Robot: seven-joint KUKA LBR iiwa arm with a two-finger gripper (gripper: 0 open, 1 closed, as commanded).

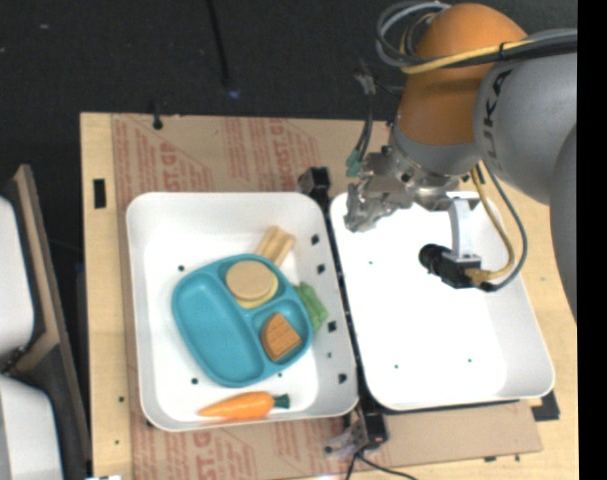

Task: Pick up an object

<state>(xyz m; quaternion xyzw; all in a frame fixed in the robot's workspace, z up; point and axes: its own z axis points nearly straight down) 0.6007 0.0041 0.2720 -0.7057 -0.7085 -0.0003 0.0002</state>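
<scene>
- Overhead, the end effector (368,208) hangs at the right bin's (503,368) upper-left corner; I cannot tell its state.
- Left and below it, the left bin (163,228) holds a blue tray (213,338).
- Farthest below-left lies a carrot (241,405).

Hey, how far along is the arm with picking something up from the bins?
Nothing looks picked yet. The blue tray, with a round cracker and a brown toast piece on it, lies in the left bin, as does the carrot. In hand: the gripper sits over the right bin's upper left corner, away from them. Left: reach the left bin, grasp, lift.
</scene>
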